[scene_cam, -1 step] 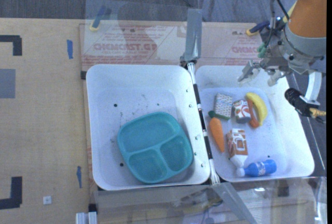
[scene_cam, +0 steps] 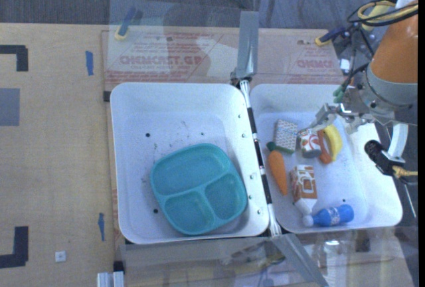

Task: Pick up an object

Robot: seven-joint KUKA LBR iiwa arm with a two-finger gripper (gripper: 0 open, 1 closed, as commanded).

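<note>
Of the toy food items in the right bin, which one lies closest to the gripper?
The banana, yellow and curved, just below the gripper. The carrot, the carton and the blue bottle all lie farther down the right bin.

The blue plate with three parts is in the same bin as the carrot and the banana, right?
Not quite. The camera view shows the blue plate with three parts alone in the left bin. The carrot and the banana lie in the right bin, next to it.
</note>
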